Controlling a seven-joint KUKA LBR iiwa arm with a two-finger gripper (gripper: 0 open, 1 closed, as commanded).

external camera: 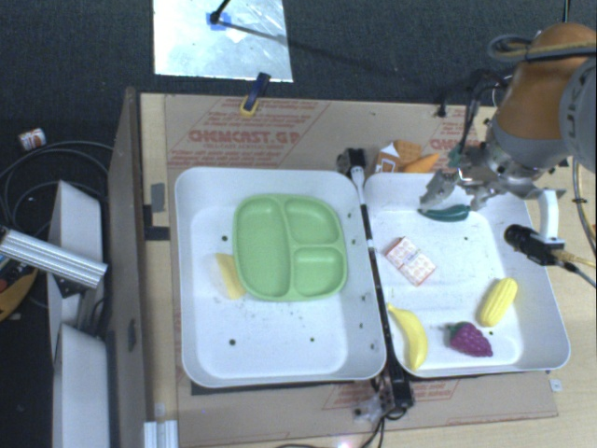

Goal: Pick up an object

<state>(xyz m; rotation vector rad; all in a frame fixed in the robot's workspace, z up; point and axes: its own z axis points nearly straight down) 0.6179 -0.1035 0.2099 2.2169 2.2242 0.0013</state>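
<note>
Two white bins sit side by side on the bench. The left bin (280,348) holds a green plate (287,247) with three parts. A yellow piece (227,274) lies at the plate's left edge, touching it, and part of it may be tucked under the plate.

The right bin (452,278) holds more things. Near its left wall lies a small pink box (410,260) with a check pattern. In front of the box, in the near left corner, lies a banana (411,334). Behind the bin, out on the bench, sits an orange thing (417,162).

A teal thing (448,214) lies flat near the back of the right bin. The gripper (446,194) is right over it, very close. It is too hard to see whether the gripper is spread apart or closed up, or whether it is touching the teal thing at all.

Purple grapes (470,340) sit near the front wall, to the right of the banana. A yellow corn cob (497,301) lies just beside the grapes, a bit further back and tilted. The grey and orange arm (546,91) comes in from the right, above the back corner of the bin.
</note>
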